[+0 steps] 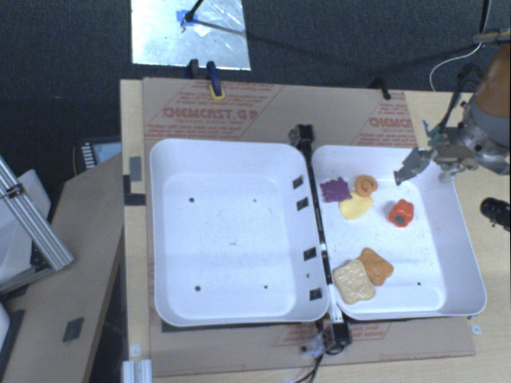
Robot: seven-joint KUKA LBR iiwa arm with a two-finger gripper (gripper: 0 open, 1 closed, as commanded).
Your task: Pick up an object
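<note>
Several small toy foods lie in the right bin point(455, 238): a purple piece point(335, 190), an orange spiral point(366, 185), a yellow piece point(356, 207), a red-orange pepper point(402, 212), a brown cookie point(376, 266) and a beige cracker point(354, 282). My gripper point(425, 172) hangs over the bin's upper right part, above and just right of the pepper. It is open, with one finger point(409, 168) slanting down to the left, and nothing sits between the fingers.
The left bin point(172, 214) lies beside the right one, with a black clip strip point(311, 214) along their shared edge. Both rest on a cardboard sheet point(239, 106). A silver plate point(190, 22) lies on the dark floor beyond.
</note>
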